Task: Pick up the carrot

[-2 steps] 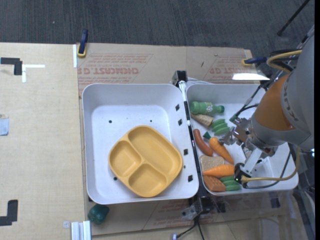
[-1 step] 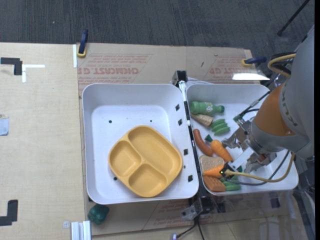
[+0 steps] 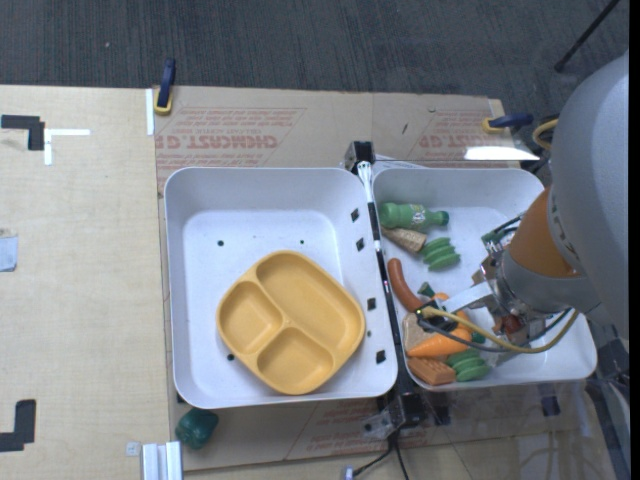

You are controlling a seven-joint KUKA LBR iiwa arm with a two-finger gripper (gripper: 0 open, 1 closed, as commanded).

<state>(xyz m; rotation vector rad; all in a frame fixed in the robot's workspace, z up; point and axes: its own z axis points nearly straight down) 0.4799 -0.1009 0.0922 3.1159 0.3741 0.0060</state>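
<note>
Green toy (image 3: 197, 426) lies on the worktop (image 3: 80, 268), outside the bins. Carrot (image 3: 437, 347), orange and tapered, lies front-left in the right bin (image 3: 565, 363), with bread (image 3: 432, 371) and green veg (image 3: 468, 366) touching it. I cannot tell whether the jaws are open.

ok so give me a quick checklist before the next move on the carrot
1. Carrot located: ok. The carrot lies near the front left corner of the right bin.
2. Carrot clear of neighbours: not ok. A brown piece and a green piece lie against it, and a red sausage is close behind.
3. Tool over carrot: not ok. The tool sits to its right.
4. Carrot lifted: not ok. It lies in the bin.
5. Other bin out of the way: ok. The yellow tray sits in the left bin.
</note>
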